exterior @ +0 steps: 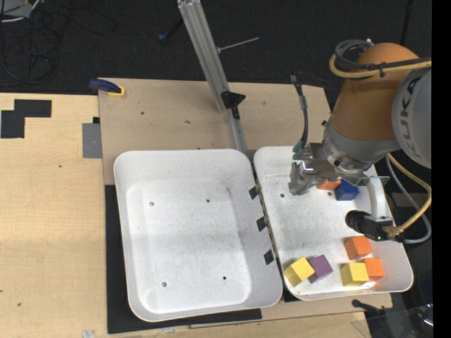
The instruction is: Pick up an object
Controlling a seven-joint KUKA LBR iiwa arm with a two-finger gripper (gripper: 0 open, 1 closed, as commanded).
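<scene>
While left bin (141, 189) sits bare, right bin (282, 220) holds coloured blocks (356, 259).

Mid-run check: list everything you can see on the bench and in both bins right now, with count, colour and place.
left bin: 1, white, bench centre
right bin: 1, white, beside the left bin
yellow blocks: 2, right bin, near edge; second at
purple block: 1, touching the first yellow block
orange blocks: 2 plain, right bin, near right corner; second at
blue block: 1, right bin, beside the gripper
orange piece: 1, partly hidden under the wrist
aluminium rail: 1, silver, slanting behind the bins
clamp: 1, blue and yellow, bench far left corner
arm: 1, grey with orange band
gripper: 1, low over the right bin's far end
</scene>
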